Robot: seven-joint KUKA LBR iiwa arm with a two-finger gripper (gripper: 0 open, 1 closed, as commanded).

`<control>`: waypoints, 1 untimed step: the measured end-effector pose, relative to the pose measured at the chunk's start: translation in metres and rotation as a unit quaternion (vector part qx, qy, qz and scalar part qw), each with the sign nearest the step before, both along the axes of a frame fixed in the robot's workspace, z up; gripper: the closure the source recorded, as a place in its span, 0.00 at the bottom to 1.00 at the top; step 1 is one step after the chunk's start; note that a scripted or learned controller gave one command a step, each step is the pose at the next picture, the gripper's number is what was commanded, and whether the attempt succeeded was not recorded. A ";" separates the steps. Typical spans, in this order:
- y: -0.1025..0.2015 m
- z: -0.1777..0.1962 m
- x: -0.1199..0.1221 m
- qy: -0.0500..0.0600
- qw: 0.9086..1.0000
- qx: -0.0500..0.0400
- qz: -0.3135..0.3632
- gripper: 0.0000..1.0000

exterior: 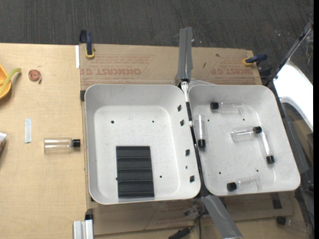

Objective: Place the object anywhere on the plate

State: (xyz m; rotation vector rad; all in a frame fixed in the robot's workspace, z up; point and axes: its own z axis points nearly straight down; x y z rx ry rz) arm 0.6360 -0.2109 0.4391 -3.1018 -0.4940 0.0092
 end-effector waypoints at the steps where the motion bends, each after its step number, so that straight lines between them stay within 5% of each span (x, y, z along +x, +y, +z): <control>1: -0.011 0.000 0.015 0.000 0.998 0.000 -0.055 0.00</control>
